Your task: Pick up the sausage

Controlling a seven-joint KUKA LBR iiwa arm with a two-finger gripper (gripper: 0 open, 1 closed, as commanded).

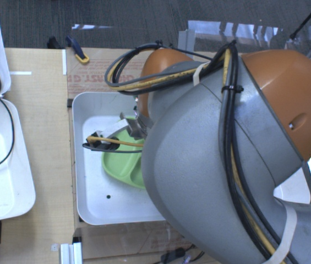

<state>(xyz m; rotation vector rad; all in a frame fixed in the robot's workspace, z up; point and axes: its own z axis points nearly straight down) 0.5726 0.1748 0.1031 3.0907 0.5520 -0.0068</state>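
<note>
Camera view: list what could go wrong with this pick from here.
1. The arm covers much of the right bin, so what lies under the gripper cannot be checked. The grasp may well come up with nothing.
2. The green dish sits right by the gripper. It could get struck or grabbed instead of the target.

You see smooth white plastic in the bin (89, 202), matt green plastic in the dish (119, 168), pale wood grain on the table (39, 87), and a matt grey shell with a glossy orange band (287, 87) on the arm (199, 175).
</note>
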